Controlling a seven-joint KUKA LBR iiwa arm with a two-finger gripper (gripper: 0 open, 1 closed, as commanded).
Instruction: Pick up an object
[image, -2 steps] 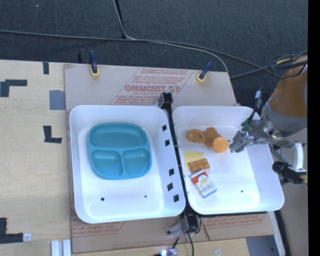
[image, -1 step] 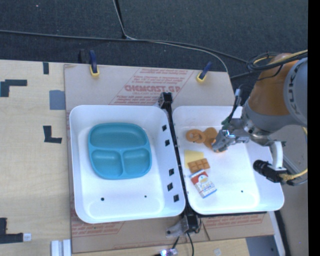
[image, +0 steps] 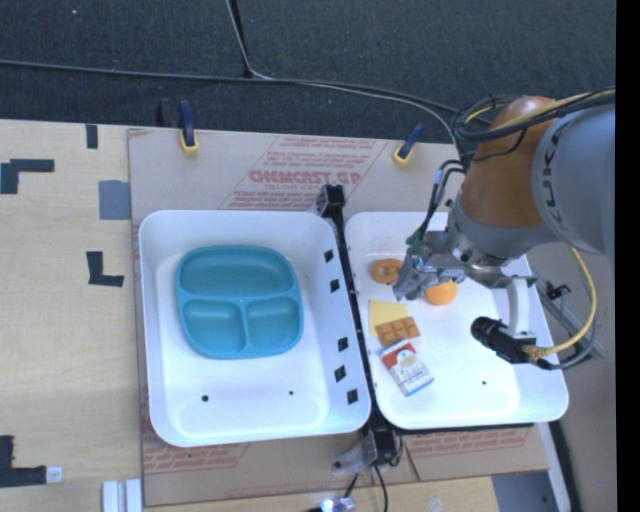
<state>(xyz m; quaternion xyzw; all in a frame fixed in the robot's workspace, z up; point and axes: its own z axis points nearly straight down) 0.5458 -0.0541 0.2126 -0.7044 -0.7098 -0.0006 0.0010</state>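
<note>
Your tool (image: 418, 279) hangs low over the right bin (image: 500, 400), between a small brown round item (image: 385, 269) on its left and an orange ball (image: 440, 292) just beside its right; whether its fingers are apart or together cannot be told. Below lie a yellow waffle-like block (image: 392, 320) and a red-and-white packet (image: 407, 368). The left bin (image: 160, 400) carries a teal divided plate (image: 240, 301).
</note>
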